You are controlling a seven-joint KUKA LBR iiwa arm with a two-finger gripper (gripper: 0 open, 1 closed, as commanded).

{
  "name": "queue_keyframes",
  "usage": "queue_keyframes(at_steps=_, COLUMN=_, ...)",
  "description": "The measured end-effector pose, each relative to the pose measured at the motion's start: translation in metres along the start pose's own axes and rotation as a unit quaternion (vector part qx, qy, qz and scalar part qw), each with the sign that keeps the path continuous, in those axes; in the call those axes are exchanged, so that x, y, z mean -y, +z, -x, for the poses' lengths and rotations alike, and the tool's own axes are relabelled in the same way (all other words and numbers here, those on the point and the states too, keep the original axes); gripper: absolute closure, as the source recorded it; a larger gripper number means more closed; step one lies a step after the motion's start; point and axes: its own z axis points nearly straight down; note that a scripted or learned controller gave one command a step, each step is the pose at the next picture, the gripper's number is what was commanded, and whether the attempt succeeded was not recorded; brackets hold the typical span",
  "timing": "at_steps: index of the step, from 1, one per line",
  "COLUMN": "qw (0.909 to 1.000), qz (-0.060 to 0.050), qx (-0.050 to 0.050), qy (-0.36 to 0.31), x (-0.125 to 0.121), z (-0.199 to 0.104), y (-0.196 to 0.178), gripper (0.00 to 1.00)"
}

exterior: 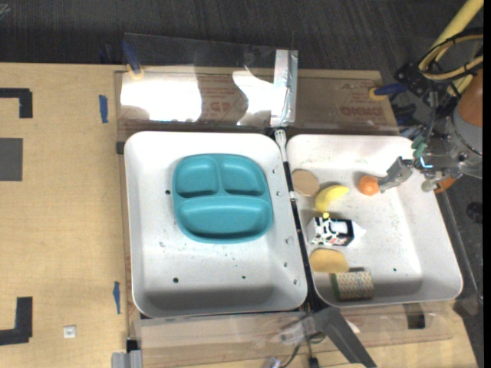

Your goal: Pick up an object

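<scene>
My gripper [399, 171] sits over the right bin's [430, 278] upper right area, its tip just beside the small orange ball [369, 185]; I cannot tell its opening. The ball is round, with no long axis. Left of it lies a yellow lemon-shaped piece [331, 197], long axis slanting up-right. The left bin [146, 205] holds a teal divided tray [222, 197].

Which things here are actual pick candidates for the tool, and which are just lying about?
Pick candidates, all in the right bin:
orange ball
yellow lemon
tan disc
black-and-white toy
tan bun
woven block

Just lying about:
teal divided plate in the left bin
</scene>
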Motion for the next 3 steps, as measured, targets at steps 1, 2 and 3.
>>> queue_keyframes(at_steps=1, qw=0.9990, qz=-0.005, qx=-0.001, qy=0.045, x=-0.008, z=-0.010, y=0.102, gripper=0.00)
queue_keyframes(at_steps=2, qw=0.9961, qz=0.004, qx=0.001, qy=0.088, x=-0.057, z=-0.049, y=0.149, gripper=0.00)
queue_keyframes(at_steps=3, qw=0.9950, qz=0.005, qx=0.000, qy=0.100, x=-0.092, z=-0.092, y=0.047, gripper=0.00)
